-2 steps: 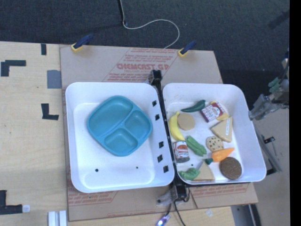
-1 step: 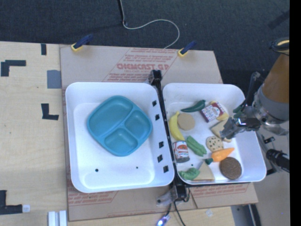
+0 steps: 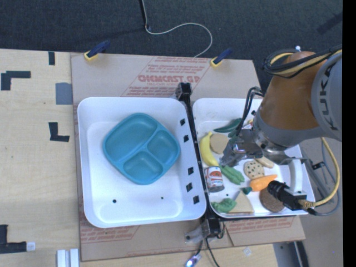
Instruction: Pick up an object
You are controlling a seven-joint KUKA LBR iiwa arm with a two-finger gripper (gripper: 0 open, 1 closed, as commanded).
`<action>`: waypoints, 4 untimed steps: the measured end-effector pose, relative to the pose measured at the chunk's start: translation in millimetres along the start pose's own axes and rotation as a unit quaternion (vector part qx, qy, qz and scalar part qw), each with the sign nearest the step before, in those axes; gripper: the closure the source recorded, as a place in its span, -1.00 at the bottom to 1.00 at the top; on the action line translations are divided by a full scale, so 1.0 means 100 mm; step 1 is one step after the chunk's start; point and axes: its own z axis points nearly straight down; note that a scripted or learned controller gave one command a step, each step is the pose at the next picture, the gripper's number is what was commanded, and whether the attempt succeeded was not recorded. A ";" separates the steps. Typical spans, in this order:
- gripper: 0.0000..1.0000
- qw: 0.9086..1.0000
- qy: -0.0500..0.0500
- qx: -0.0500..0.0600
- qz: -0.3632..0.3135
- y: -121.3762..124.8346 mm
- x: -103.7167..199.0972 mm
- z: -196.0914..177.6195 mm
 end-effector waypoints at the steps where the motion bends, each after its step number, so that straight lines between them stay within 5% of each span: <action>1: 1.00 1.000 -0.001 0.001 0.002 0.05 0.58 0.34; 2: 1.00 1.000 -0.002 -0.002 0.004 0.19 0.76 0.19; 3: 1.00 1.000 -0.002 -0.010 0.005 0.02 0.51 -1.32; 4: 1.00 1.000 -0.002 -0.003 0.002 0.01 1.13 -1.49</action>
